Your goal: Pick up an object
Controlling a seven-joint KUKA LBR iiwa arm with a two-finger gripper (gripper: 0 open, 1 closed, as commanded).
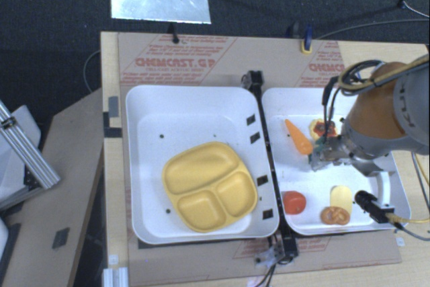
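Observation:
My gripper [320, 158] reaches down into the right bin [282, 111], near its middle. An orange carrot [297, 136] lies just to its left, slanting toward the bin's back. A small yellow and red thing [318, 127] sits right behind the gripper, partly hidden by the wrist. Along the bin's front lie a red tomato [293, 201], a pale yellow piece [341, 196] and a brown pretzel-shaped thing [334, 215]. Nothing is visibly held.
The left bin [154, 111] holds a yellow divided plate [209, 185]. A black divider strip [263, 144] runs between the bins. The grey and orange arm [383, 111] covers the right bin's far right part.

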